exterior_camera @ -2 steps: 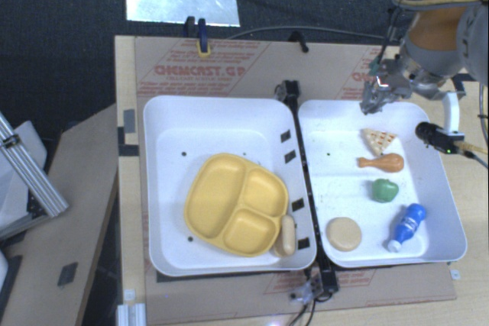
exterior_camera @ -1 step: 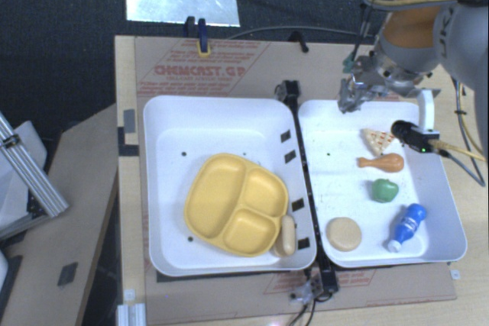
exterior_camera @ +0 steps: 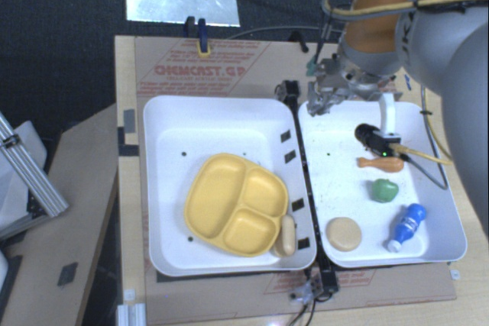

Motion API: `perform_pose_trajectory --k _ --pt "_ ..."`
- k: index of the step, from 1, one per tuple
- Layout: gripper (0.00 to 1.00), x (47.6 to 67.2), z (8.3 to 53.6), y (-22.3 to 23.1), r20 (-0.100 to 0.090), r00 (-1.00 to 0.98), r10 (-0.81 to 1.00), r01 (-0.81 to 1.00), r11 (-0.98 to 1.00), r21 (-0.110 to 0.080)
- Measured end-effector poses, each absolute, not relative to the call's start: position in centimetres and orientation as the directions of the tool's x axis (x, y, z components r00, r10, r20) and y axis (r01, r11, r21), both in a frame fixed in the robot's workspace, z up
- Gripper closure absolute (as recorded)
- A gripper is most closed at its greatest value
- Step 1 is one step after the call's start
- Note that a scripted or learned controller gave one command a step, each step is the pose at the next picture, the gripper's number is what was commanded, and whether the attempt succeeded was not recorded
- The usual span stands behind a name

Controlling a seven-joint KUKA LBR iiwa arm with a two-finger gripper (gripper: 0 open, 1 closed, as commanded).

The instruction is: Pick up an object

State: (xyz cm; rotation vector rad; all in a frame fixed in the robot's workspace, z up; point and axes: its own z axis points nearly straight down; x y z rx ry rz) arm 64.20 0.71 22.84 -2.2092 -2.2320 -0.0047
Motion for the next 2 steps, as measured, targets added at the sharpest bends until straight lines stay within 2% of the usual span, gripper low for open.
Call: perform_pose_trajectory --k 2 --pt "1.0 63.2 21.8 10.6 0.003 -0.009 1.0 1.0 0.009 0.0"
